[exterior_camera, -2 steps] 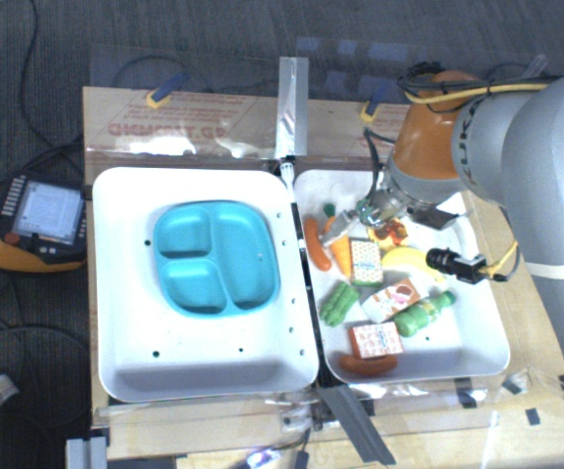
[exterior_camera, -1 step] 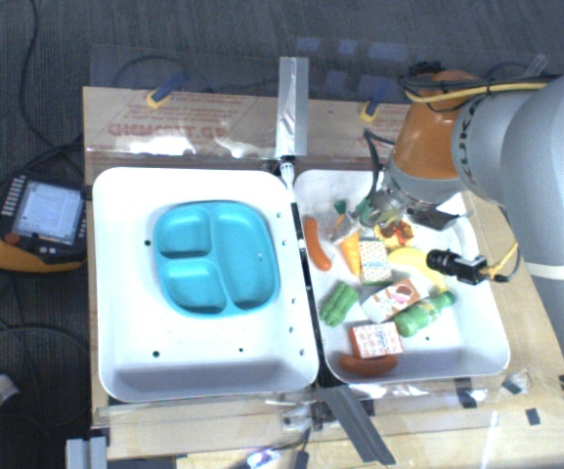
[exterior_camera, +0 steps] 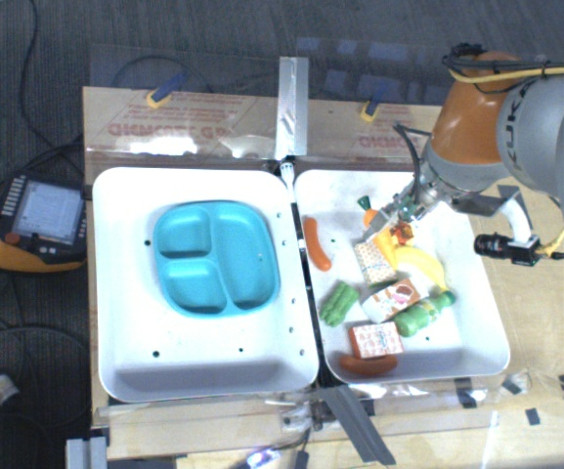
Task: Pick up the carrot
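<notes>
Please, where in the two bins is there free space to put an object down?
Left bin: bare floor all around the blue plate, widest in front. Right bin: crowded in the middle, from the gripper down to the juice box.

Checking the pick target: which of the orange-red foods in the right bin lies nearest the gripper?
The small carrot with the green top, just left of the gripper. The sausage lies by the divider; the other sausage lies at the front wall.

The red printing on the cardboard sheet [exterior_camera: 174, 125] is too blurred to read.
</notes>
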Tool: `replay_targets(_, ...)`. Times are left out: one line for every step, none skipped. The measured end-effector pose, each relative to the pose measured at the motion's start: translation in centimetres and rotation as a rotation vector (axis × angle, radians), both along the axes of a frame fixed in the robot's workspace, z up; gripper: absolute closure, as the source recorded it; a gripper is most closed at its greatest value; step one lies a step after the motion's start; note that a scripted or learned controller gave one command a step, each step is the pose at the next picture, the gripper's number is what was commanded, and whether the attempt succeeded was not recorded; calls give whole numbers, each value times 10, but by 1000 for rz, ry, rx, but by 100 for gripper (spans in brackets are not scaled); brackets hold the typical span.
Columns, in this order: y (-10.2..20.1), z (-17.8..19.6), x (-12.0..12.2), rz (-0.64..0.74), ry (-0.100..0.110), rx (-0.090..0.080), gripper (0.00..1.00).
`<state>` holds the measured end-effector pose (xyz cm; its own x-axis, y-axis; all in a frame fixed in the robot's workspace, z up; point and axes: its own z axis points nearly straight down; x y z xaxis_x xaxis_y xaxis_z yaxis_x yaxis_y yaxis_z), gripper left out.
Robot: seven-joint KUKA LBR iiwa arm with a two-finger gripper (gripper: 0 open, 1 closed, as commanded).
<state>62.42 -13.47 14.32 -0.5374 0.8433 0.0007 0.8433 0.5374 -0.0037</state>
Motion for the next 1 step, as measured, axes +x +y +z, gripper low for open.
replay_targets(68, 46, -3, -167, 2, 2, 100)
